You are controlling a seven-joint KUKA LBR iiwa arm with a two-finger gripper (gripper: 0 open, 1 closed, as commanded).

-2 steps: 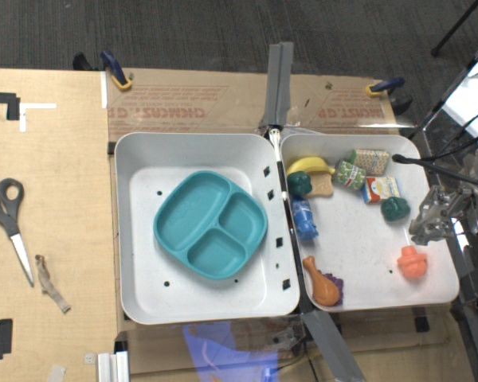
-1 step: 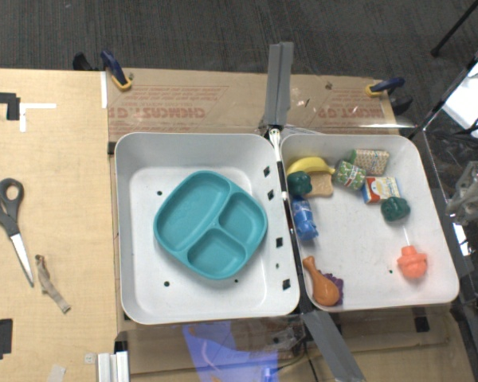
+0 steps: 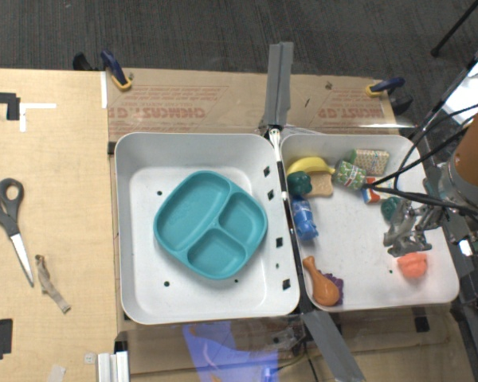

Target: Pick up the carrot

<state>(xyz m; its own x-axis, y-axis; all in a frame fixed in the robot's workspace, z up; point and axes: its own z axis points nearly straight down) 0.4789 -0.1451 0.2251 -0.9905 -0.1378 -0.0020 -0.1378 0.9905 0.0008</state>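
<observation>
I see the carrot near the right bin's near-right corner, a stubby shape, long axis roughly left-right; its pointing end is unclear. The gripper hangs just beyond it; I can't tell its state.

Bright, even overhead light, slightly soft

The small orange carrot, a smooth, tapered plastic toy, lies flat in the near left corner of the right-hand white bin. Its thin tip points away towards the far side, close to the bin's left wall. Its thick rounded end sits nearest the front rim.
</observation>
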